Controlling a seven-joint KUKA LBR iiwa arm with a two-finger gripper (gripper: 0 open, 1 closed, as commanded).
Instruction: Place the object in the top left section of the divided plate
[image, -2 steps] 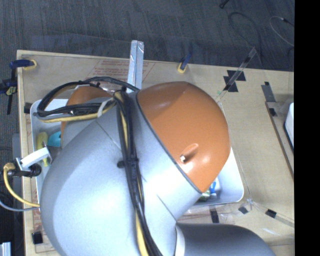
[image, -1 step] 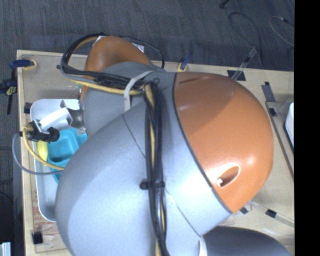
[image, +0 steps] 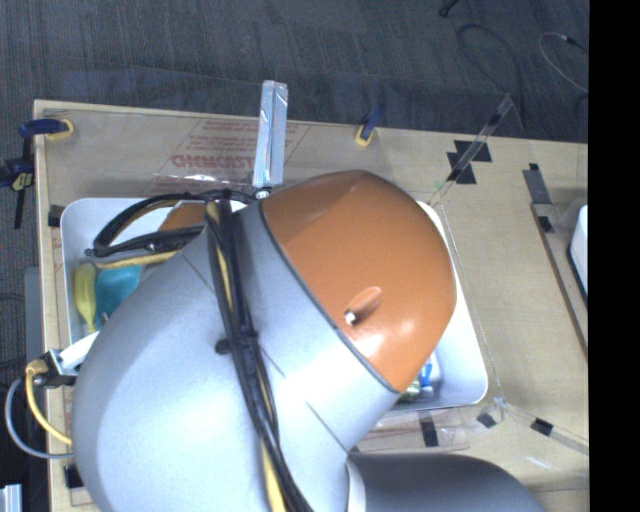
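The arm's grey body (image: 170, 400) and its orange band (image: 360, 270) cover most of both white bins. The gripper itself is hidden beneath the arm. At the left edge of the left bin (image: 68, 225) a yellow and teal piece (image: 108, 285) peeks out from under the arm; I cannot tell whether it is part of the divided plate. A sliver of orange (image: 185, 215) shows near the bin's top rim. A small blue and green item (image: 424, 378) lies in the right bin by the arm's lower edge.
Black cables (image: 150, 215) loop over the left bin's upper part. A metal upright post (image: 271, 135) stands behind the bins. The tan bench (image: 520, 300) stretches to the right, with tape marks and clamps along its edges. The right bin's rim (image: 478, 370) shows at the lower right.
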